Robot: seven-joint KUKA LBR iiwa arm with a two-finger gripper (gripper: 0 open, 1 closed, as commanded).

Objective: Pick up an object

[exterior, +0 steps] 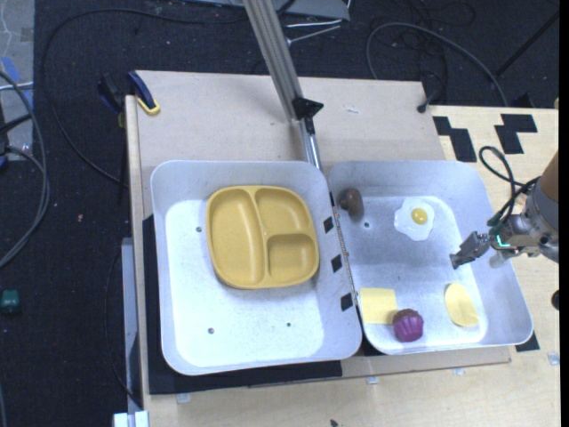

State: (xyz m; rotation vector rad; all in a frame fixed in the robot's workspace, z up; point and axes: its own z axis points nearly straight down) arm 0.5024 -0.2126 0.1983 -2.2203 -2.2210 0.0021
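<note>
The hand (466,253) hangs over the right edge of the right bin (382,181); how far it is open cannot be told, and nothing shows in its grip. Just near of it lies a pale yellow slice (461,305), and to its left a fried egg (416,219). Further left are a brown piece (352,202), a yellow block (377,305) and a purple fruit (408,325). The left bin (178,327) holds a yellow divided plate (263,236) on the desk (222,114).
</note>
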